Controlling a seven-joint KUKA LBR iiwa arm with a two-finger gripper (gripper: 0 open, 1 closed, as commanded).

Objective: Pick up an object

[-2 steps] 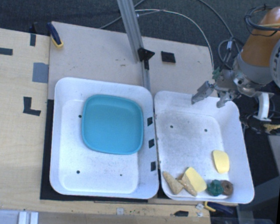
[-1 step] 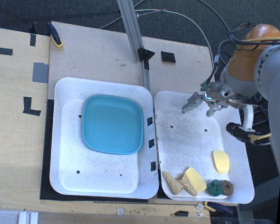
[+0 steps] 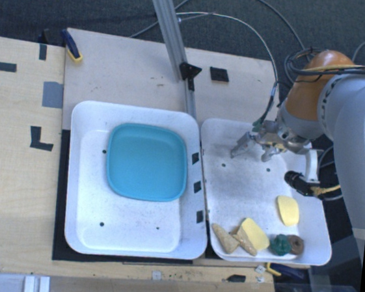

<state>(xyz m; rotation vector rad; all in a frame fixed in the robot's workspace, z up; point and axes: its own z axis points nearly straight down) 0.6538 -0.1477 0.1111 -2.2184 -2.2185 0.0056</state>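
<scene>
Pale wood tabletop point(image 3: 11, 155) carried two white bins. Nearest, in the right bin point(image 3: 231, 180), lay yellow wedges point(image 3: 253, 234), a bread-like piece point(image 3: 224, 238) and a green toy point(image 3: 281, 245); the left bin point(image 3: 81, 229) held a blue plate point(image 3: 147, 161). Farther back, the tool point(image 3: 253, 149) hung open, holding nothing, well apart from them. Descending there, it would likely close on bare floor. No readable writing showed.
</scene>
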